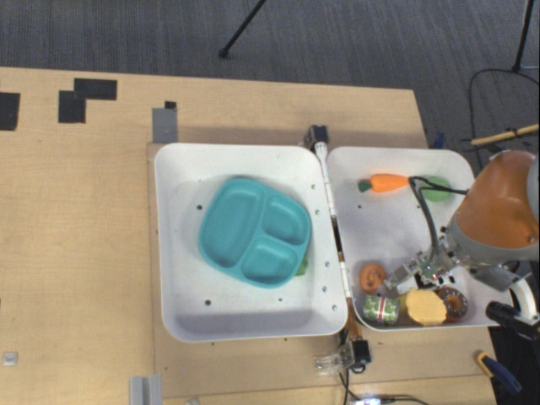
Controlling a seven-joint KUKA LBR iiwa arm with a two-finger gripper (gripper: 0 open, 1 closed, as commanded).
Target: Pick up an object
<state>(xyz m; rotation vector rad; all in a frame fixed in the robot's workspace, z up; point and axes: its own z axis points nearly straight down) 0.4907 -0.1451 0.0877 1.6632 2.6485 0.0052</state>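
Note:
My gripper (403, 278) hangs low over the front part of the right bin (384, 226), reaching in from the right under the orange wrist band. Just below and around it lie small toys: a brown round piece (372, 275), a green and red can-like item (381, 310), a yellow lump (426, 307) and a dark brown piece (456, 302). An orange carrot (386, 184) with a green top lies at the back of that bin. Nothing shows between the fingers.
The left bin (177, 226) holds a teal divided plate (256, 231) with something green peeking from under its right edge. A black cable runs across the right bin to the wrist. Metal clamps sit at the bins' joint, front and back.

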